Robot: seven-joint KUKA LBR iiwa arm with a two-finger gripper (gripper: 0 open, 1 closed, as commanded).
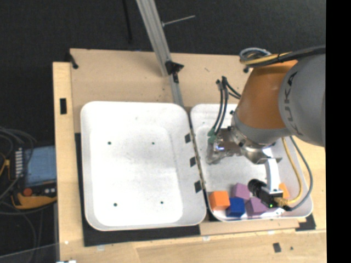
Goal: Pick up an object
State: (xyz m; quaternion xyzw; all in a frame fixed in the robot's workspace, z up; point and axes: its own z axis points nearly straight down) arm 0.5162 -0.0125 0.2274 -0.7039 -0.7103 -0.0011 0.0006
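Dark floor all round a tan wooden bench (109, 75), with a slanted metal post (156, 32) rising from its far edge and cables with a blue box (41, 166) off its left side. Two shallow white bins side by side: left bin (137, 163) bare white, right bin (216, 119) under the grey-and-orange arm (279, 103), gripper (219, 149) low near that bin's left wall, grip state impossible to tell. Small blocks clustered at the right bin's near edge: orange block (220, 199), blue block (236, 207), purple blocks (248, 199).

Pale wooden bench (126, 75) spans frame centre. Two shallow white plastic bins side by side on it, touching: larger left bin (96, 163) mid-frame, right bin (200, 116) at centre right. Black mat (88, 237) under left bin's lower edge.
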